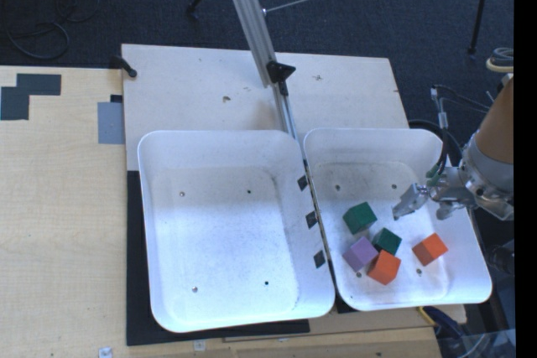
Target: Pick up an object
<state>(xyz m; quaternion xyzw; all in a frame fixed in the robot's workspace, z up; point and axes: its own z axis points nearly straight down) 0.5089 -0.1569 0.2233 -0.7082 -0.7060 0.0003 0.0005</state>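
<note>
Several small blocks lie in the right bin [470, 281]: a green one [359, 217], a darker green one [388, 241], a purple one [362, 252] and two orange ones [384, 267] [430, 248]. My gripper [428, 205] hangs over the right side of this bin, just above the right orange block and to the right of the green one. It is open, its fingers spread with nothing between them.
The left bin [151, 180] lies beside the right one, and a ridge with black clips [310, 218] divides them. A slanted aluminium bar [252, 12] rises behind the bins. The arm comes in from the right edge.
</note>
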